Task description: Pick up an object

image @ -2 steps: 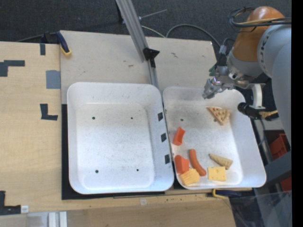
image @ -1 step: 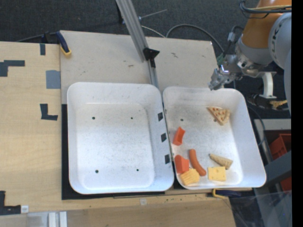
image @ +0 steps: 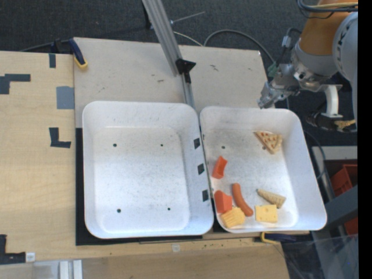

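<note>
I judge nothing picked yet: my gripper [image: 268, 95] hangs just past the right bin [image: 302, 156] rim at one o'clock, its finger state unclear to me, while the nearest object, a waffle wedge [image: 268, 140], lies untouched inside.

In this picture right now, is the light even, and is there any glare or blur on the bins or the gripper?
Camera view: light is soft and even, shadows faint; the left bin looks bright and slightly washed out, without hard glare; food pieces in the right bin, such as the sausage, stay sharp; the gripper at the bin's far corner looks softer, its detail hard to read.
</note>
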`<state>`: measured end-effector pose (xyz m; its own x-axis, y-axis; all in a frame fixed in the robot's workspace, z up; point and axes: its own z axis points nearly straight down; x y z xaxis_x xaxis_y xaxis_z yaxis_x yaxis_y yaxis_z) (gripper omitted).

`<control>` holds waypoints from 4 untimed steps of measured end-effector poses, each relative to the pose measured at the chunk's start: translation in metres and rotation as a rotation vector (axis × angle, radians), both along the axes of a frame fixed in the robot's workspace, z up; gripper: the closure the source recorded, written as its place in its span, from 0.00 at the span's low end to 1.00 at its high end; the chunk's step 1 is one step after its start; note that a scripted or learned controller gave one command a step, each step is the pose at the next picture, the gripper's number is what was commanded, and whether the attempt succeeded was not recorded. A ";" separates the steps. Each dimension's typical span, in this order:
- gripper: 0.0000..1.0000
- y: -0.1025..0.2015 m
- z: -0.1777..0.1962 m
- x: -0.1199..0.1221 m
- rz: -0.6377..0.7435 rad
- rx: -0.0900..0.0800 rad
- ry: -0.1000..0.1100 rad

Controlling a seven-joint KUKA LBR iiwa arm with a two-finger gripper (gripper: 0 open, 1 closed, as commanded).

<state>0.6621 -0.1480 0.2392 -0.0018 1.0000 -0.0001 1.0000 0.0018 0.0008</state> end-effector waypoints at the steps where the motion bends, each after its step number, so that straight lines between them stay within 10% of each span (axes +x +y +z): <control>1: 1.00 0.049 -0.012 -0.008 0.004 0.001 0.004; 4: 1.00 0.207 -0.031 -0.028 0.005 0.002 0.004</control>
